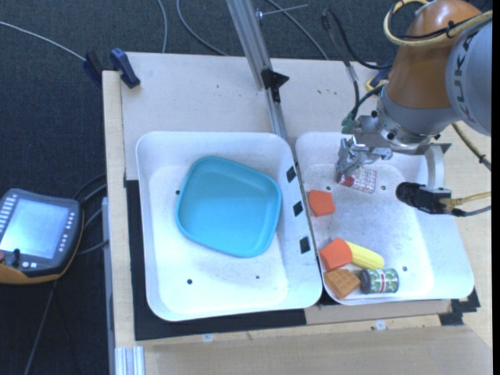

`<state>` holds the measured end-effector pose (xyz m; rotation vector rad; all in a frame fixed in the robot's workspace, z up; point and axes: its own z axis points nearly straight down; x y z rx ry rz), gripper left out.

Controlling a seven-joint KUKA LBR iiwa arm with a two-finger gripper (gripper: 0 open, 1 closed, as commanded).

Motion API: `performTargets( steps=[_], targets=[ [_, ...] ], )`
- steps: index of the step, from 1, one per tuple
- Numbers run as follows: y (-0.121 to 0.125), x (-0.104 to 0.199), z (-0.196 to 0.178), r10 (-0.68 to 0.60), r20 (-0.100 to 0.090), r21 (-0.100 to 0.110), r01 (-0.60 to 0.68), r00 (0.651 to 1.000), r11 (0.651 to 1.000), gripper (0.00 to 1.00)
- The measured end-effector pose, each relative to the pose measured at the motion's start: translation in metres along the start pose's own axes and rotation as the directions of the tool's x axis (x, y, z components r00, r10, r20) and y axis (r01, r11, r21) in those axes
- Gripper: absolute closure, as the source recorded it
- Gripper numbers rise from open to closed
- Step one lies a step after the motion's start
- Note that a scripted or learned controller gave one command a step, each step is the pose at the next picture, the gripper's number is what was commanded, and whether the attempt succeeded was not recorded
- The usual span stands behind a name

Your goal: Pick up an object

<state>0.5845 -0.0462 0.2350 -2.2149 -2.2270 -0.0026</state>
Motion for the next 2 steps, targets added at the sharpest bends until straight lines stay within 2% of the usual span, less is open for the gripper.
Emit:
performTargets(
  steps=[1, 2],
  targets=[
    [0.006, 0.053, 0.009, 0.001, 0.0, 0.001, -0.001, 1.0, 1.0, 1.0],
    [0.012, 0.1, 0.0, 0.001, 0.0, 0.0, -0.001, 1.0, 1.0, 1.0]
  ],
)
